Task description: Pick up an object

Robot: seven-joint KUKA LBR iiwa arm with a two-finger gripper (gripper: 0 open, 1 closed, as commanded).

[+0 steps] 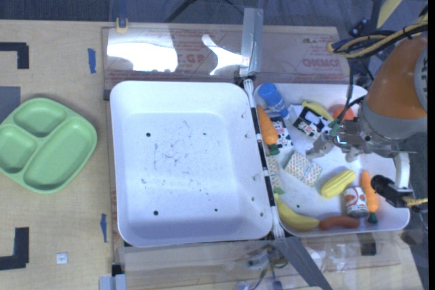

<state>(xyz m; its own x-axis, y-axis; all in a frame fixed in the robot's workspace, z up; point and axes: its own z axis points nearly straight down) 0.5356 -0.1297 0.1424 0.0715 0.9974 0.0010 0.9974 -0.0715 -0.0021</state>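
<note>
- While hanging over the right bin (401, 221), the gripper (326, 144) hides its fingers' spread; I cannot tell it.
- Corn cob (337, 183) lies just below it, banana (296, 215) farther toward the near-left corner.

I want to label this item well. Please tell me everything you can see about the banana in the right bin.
The banana is yellow, curved and smooth, probably a plastic toy. It lies flat on the floor of the right bin, in its near left corner, along the front wall. Its left end rises toward the divider between the bins. Its right end meets a red sausage. The gripper is farther back, apart from it.
</note>
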